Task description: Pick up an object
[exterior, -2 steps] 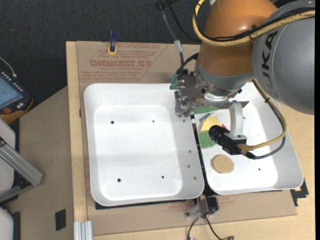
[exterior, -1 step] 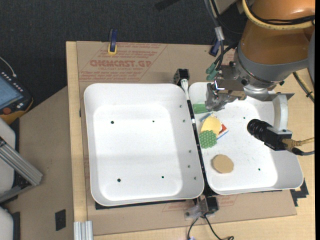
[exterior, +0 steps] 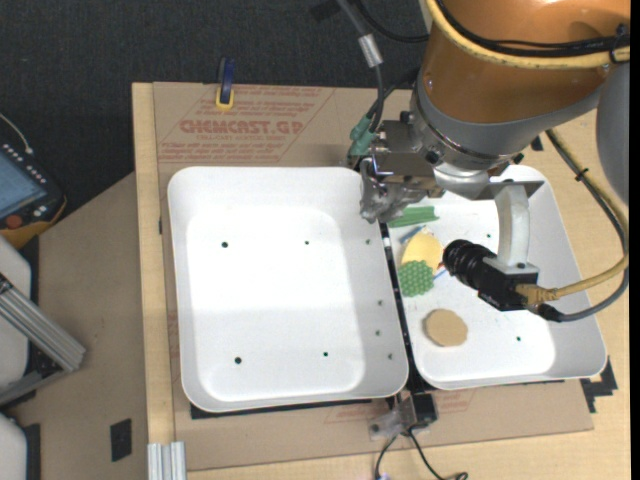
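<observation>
Lighting bright and even overall; source appears overhead. The 2 white bins, left bin and right bin, read near-overexposed, with little surface detail on their floors. Soft grey shading lies across the upper half of the left bin's floor. Broad specular highlight on the orange band of the arm. The arm, close to the lens, is slightly soft; bench cardboard print stays legible. Dark floor at the upper left is noisy and underexposed.
</observation>
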Robot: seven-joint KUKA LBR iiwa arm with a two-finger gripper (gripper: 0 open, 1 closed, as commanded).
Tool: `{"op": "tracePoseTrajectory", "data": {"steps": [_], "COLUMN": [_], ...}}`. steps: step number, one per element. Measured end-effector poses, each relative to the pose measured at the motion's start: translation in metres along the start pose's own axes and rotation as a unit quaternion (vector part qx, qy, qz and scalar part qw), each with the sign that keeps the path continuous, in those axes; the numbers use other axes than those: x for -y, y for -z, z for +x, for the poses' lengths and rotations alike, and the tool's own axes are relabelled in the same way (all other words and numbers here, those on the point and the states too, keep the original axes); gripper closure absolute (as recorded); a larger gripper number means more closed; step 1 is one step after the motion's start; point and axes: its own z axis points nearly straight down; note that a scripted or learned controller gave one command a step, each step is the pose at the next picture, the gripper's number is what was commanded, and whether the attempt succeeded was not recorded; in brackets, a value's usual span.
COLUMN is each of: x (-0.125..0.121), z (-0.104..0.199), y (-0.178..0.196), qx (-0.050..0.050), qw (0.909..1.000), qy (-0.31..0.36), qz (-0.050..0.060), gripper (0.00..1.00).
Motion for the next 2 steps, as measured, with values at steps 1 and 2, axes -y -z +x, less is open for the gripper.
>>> {"op": "tracePoseTrajectory", "data": {"steps": [1,2], "x": [0.005,0.004], "z": [-0.079,-0.024], "y": [-0.026,0.002], "qx": [0.002,0.000], "qw": [0.9999,1.0000], "qy": [-0.008,-0.001], "qz": [0.005,0.001], "gripper": [1.00,1.00]}}
